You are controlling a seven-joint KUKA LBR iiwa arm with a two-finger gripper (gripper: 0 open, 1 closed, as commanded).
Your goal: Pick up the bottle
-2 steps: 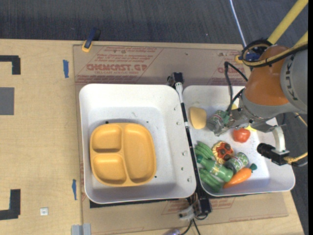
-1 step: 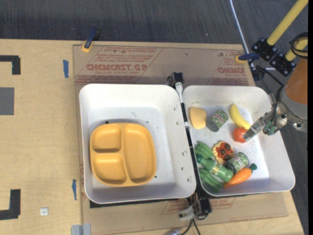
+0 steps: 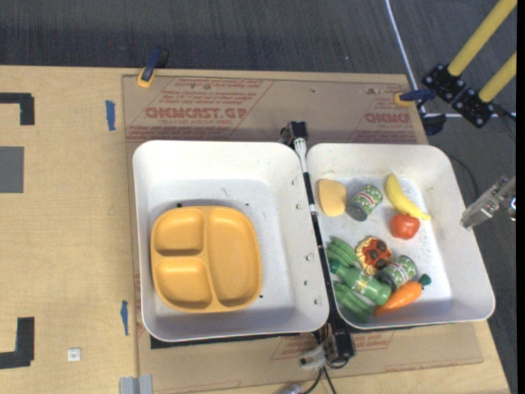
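Note:
The bottle (image 3: 362, 288) is green and lies on its side in the front part of the right bin (image 3: 459, 302), packed among other items. A carrot (image 3: 404, 295) touches its right side and a small can (image 3: 399, 269) sits just behind it. At the view's right edge a metal part of my gripper (image 3: 490, 203) hangs over the bin's right rim, well to the right of the bottle and apart from it. Nothing is seen held in it.
The right bin also holds a yellow wedge (image 3: 331, 196), a green-labelled can (image 3: 365, 201), a banana (image 3: 404, 196), a tomato (image 3: 404, 226), a green leafy item (image 3: 343, 254) and a dark round toy (image 3: 376, 251). In the left bin (image 3: 164, 171) lies a yellow divided plate (image 3: 206, 258).

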